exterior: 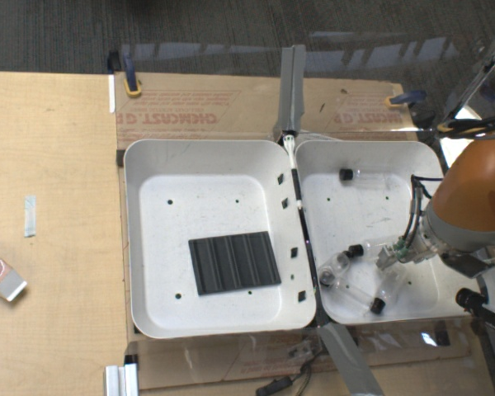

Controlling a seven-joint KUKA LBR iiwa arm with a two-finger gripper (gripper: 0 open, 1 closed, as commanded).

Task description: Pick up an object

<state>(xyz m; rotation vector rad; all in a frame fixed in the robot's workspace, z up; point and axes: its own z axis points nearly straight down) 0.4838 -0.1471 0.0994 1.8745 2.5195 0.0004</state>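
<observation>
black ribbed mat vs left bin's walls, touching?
Apart. The camera view shows the black ribbed mat lying flat on the floor of the left bin, with white floor visible all round it, so no edge reaches a wall.

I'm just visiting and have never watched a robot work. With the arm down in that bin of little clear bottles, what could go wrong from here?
1. The clear bottles are see-through on the white right bin, so the end effector may misjudge one.
2. They lie close together near the front wall; a try could nudge them aside or pin one against the wall.
3. They look round and might roll.
</observation>
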